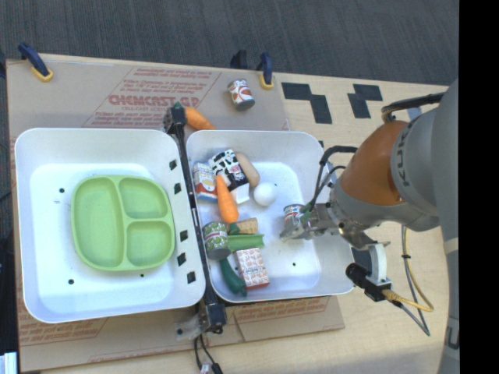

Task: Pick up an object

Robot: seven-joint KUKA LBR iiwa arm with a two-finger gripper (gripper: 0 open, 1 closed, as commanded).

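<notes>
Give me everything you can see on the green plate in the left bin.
The green plate is a light green, rounded-rectangle tray, plastic by its look, split by raised ridges into three compartments: one tall section on its left and two smaller ones on its right. It lies flat, right side up, near the middle of the left bin, resting on the bin's white floor. Nothing sits in its compartments and nothing else touches it.

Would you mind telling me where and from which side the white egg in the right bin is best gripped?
Grip the egg across its middle, coming straight down from above. It is smooth and rounded, so a hold off its widest part would likely slip. The carrot lies to its left and a cow-patterned carton above it, so I would place the fingers where bare bin floor shows.
</notes>
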